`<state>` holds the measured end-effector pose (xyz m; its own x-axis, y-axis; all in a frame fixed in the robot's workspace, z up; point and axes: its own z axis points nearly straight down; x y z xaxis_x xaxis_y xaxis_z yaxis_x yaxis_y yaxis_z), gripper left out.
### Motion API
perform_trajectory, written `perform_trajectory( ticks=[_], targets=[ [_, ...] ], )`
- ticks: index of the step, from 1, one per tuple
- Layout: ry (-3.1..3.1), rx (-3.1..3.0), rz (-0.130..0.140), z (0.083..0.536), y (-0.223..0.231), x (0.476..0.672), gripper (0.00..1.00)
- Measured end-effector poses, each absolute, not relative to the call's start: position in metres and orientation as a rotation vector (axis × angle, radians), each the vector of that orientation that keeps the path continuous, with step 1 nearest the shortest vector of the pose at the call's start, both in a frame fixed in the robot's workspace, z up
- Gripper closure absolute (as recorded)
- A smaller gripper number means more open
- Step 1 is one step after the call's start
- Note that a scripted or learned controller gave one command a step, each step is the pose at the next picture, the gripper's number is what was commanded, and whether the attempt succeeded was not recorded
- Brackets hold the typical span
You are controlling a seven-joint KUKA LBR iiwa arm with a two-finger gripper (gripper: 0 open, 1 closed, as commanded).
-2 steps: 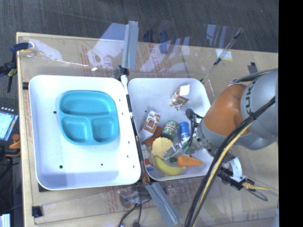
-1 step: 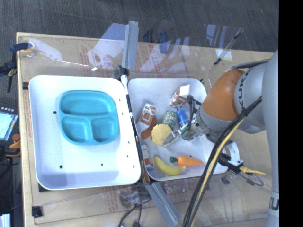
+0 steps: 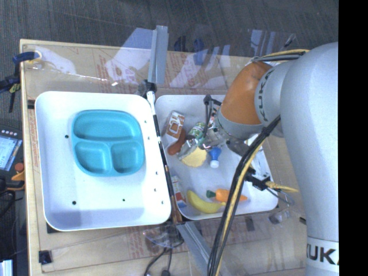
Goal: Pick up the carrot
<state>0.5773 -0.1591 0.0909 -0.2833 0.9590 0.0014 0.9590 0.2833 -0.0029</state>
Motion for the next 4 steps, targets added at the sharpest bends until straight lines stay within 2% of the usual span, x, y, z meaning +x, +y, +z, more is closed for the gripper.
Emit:
perform_trajectory(
  ticks=[1, 2, 3, 4],
  targets=[
    [-2.904, -1.221, 0.021, 0.094, -0.113, 0.653, 0.0],
    [-3.097, -0.51, 0.0, 0.091, -0.153, 0.573, 0.0],
    [-3.101, -0.509, 0.001, 0.103, -0.153, 0.574, 1.0],
    [-3.041, -0.786, 0.001, 0.192, -0.063, 0.58, 1.0]
  ],
)
